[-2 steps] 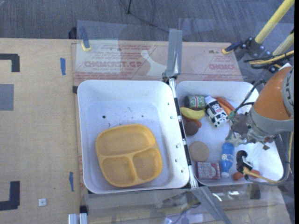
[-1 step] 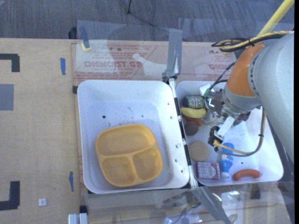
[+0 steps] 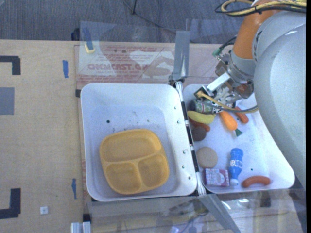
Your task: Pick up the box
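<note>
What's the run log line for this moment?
gripper: over right bin's far end, above banana | box: near end, untouched | grasp: none

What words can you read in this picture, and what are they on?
Clear sheet behind the bins: large reddish letters, too blurred to read.
Box: print on its face too small to read.
Bottle: label too small to read.
Nothing else bears readable text.

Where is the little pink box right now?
The box lies in the right bin, at its near edge by the wall shared with the other bin. A blue bottle is beside it and a round tan cookie just above.
</note>
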